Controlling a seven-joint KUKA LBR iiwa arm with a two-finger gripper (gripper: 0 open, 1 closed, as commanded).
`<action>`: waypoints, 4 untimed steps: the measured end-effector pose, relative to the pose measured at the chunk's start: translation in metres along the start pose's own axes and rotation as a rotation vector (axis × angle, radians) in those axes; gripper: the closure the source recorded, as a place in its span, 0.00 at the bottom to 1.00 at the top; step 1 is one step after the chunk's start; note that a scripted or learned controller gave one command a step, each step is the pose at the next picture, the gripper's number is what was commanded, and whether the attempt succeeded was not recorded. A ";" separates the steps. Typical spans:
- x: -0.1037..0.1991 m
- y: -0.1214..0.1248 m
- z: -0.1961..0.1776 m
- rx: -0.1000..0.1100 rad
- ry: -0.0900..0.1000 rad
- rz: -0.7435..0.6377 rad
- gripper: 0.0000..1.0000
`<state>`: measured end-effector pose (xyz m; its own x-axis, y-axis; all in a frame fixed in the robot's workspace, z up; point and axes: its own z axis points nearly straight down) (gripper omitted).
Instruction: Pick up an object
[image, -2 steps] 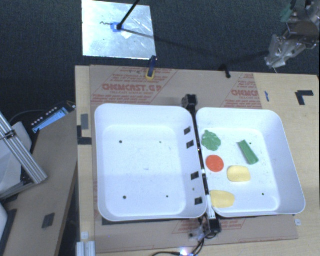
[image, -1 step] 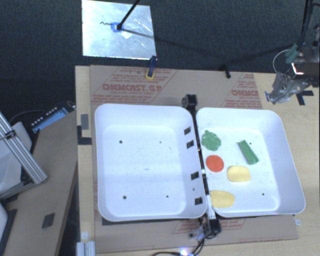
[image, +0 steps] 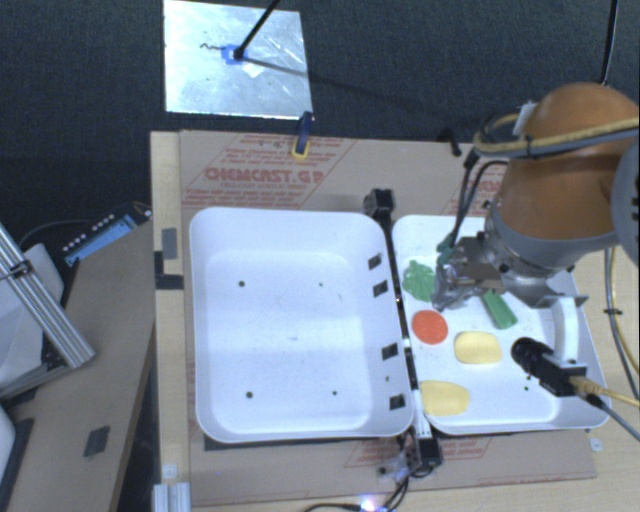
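The green leafy piece (image: 418, 277) lies in the right bin (image: 515, 405), up near the bin's 10 o'clock corner and close to the wall it shares with the other bin. The claw (image: 452, 288) hangs just beside it. From the claw, the leafy piece is at 9 o'clock, so close that I cannot tell if they touch. I cannot tell how far the claw is open, and I cannot see anything held in it. A red round piece (image: 430, 327) lies flat at 7 o'clock from the claw, just below the leafy piece. A green stick (image: 499, 309) lies tilted at 4 o'clock from the claw, partly under the grey wrist. A yellow lump (image: 477, 348) sits at 5 o'clock from the claw, just beside the red round piece. A second yellow lump (image: 444, 398) rests at 6 o'clock, farther off, by the bin's near wall. The arm (image: 560, 170), orange on top and grey below, comes in from 2 o'clock above the right bin. The left bin (image: 290, 330) sits at 9 o'clock from the right bin, and small black clips (image: 385, 290) run down the edge where they meet. Both bins rest on a brown cardboard sheet (image: 265, 170).
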<state>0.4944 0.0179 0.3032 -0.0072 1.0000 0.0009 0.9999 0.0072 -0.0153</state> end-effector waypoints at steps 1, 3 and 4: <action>0.037 0.076 0.002 -0.020 0.000 -0.001 1.00; 0.129 0.145 -0.159 -0.026 0.001 -0.001 1.00; 0.154 0.161 -0.141 -0.018 0.000 0.000 1.00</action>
<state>0.6567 0.1733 0.4415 -0.0067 1.0000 0.0006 1.0000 0.0067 0.0023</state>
